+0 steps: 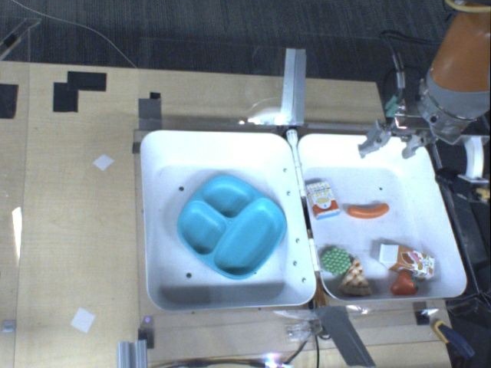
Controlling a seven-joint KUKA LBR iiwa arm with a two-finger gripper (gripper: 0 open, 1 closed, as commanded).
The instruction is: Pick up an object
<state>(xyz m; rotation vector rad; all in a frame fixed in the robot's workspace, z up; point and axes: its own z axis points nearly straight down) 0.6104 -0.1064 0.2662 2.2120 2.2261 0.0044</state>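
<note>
Partly cropped, the arm (462,60) hangs its tool (391,140) open.

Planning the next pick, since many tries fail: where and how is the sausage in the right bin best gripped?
Grip the sausage at its middle, coming straight down from above. It lies flat and lengthwise left to right on the right bin floor, with bare floor on both long sides, so the gripper fingers should probably close across its narrow width.

Divided dish (232,226) in left bin (157,205); sausage (368,211) in right bin (437,205)
</note>
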